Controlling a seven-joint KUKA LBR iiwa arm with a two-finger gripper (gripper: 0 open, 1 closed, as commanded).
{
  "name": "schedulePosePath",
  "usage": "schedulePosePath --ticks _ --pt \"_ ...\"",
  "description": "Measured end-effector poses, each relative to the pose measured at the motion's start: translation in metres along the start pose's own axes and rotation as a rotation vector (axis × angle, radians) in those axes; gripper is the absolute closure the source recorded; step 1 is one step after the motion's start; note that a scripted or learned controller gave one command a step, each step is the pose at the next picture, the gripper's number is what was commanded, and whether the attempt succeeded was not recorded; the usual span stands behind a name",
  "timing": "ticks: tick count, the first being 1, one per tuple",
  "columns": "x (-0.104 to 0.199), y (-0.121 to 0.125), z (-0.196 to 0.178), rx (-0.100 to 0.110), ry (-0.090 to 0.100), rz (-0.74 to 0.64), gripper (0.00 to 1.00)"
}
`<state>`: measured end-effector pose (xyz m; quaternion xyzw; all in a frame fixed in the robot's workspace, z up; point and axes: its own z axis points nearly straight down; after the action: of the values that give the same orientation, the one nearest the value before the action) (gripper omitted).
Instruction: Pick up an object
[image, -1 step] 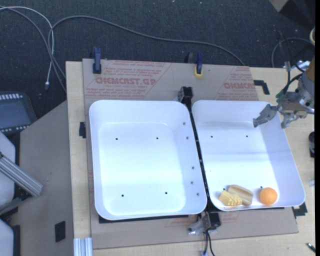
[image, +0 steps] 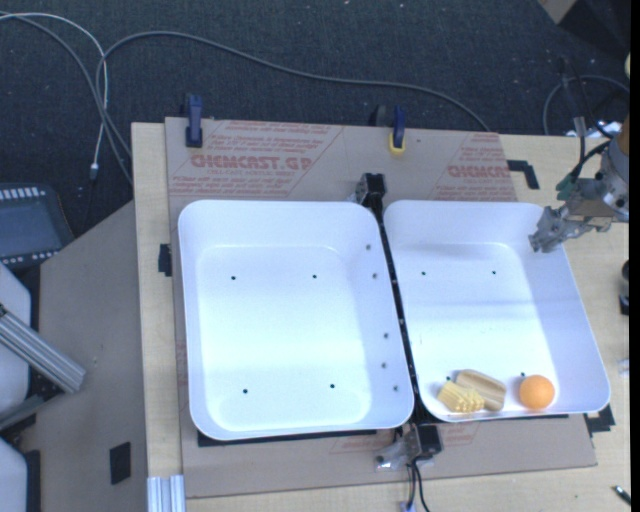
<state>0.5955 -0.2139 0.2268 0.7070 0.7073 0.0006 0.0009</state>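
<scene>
From my station I count two shallow white bins on the counter (image: 150, 300): the left bin (image: 290, 225) and the right bin (image: 480, 225). I see three small objects, all in the right bin: one orange ball (image: 537, 392), one yellow corn cob (image: 460, 399) and one tan bread roll (image: 483, 382). Two clamps grip the counter's far edge, one blue clamp (image: 192, 118) and one blue-and-yellow clamp (image: 397, 130).

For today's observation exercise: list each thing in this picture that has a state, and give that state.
Small round orange ball: resting in right white bin, near corner.
Yellow corn-like toy: lying beside tan bread-like roll, touching.
End effector: over right bin's far rim, holding nothing visible.
</scene>
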Motion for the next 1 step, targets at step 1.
schedulePosePath --ticks 1 --pt "-0.0033 -0.0152 0.0999 0.010 0.002 0.021 1.00"
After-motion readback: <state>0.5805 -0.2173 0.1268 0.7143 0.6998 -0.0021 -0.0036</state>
